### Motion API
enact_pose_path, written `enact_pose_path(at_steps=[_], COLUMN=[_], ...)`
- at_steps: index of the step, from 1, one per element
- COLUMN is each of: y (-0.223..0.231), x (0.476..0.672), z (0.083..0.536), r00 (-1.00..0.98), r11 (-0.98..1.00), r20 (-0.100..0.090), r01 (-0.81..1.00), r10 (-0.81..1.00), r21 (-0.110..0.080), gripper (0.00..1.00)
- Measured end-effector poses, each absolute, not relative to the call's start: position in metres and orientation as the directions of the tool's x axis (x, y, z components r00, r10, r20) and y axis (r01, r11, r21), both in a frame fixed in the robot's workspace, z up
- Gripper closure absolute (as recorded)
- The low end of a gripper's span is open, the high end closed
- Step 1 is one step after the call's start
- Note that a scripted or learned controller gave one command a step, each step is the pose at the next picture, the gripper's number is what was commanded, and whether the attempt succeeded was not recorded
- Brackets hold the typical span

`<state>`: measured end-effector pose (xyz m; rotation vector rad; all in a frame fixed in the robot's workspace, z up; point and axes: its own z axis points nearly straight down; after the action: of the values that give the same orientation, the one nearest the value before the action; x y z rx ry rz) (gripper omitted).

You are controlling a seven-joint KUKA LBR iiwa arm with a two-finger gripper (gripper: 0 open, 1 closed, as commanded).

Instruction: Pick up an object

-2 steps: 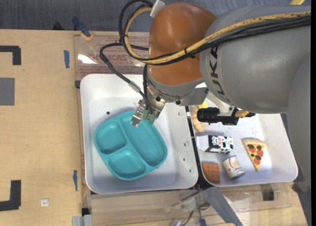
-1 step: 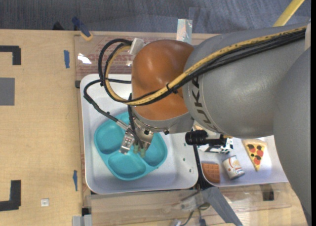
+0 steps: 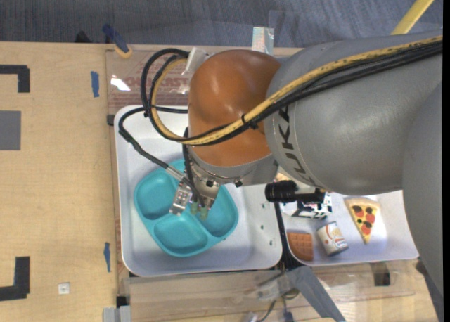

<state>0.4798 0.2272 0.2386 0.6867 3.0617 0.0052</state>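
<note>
A turquoise divided plate [image 3: 184,216] with three compartments lies in the left white bin [image 3: 133,243]. My gripper [image 3: 191,200] hangs directly over the plate's middle, its fingertips down near the dividers. The arm's orange band and grey body cover the bin's far part. In the right bin [image 3: 401,243] lie a toy pizza slice [image 3: 364,218], a small can [image 3: 331,237], a brown waffle piece [image 3: 301,245] and a small black-and-white item [image 3: 314,207].
A wooden bench surface with black and blue tape marks spreads to the left. Black and yellow cables loop off the arm above the left bin. The bins' shared divider runs down near the middle front.
</note>
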Motion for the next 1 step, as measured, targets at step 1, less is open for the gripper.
enact_pose_path(at_steps=[1], y=[0.2251], x=[0.4796], z=[0.2222], r00=[-0.992], r11=[0.992], r20=[-0.001], r01=[-0.127], r10=[-0.127], r21=[0.001], gripper=[1.0])
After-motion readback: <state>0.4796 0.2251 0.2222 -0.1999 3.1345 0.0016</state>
